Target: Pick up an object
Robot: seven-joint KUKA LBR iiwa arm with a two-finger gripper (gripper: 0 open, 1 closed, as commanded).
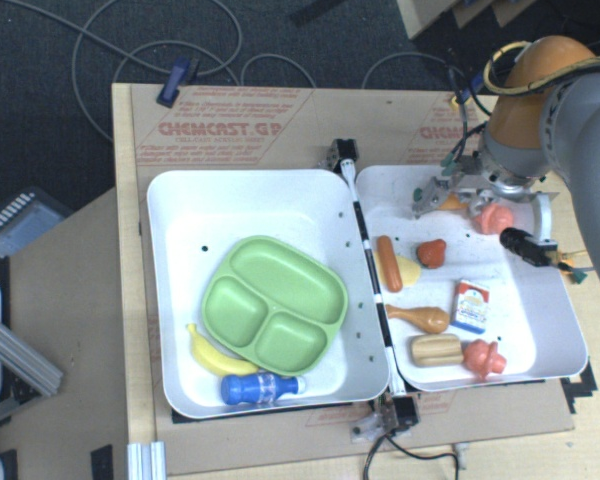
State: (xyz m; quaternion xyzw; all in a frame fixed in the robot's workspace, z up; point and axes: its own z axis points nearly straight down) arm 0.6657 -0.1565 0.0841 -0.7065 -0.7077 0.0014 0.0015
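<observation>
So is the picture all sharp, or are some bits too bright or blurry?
Camera view: mostly sharp; the green tray and banana are clear. The white bins look very bright, nearly washed out. The arm at the right is a bit soft, with small shadows under the toys.

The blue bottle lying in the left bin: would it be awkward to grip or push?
The blue bottle lies on its side, so a push across its length would probably roll it. It looks like smooth plastic, possibly slippery between fingers. The banana and green divided plate sit close by, which may crowd a grasp.
</observation>
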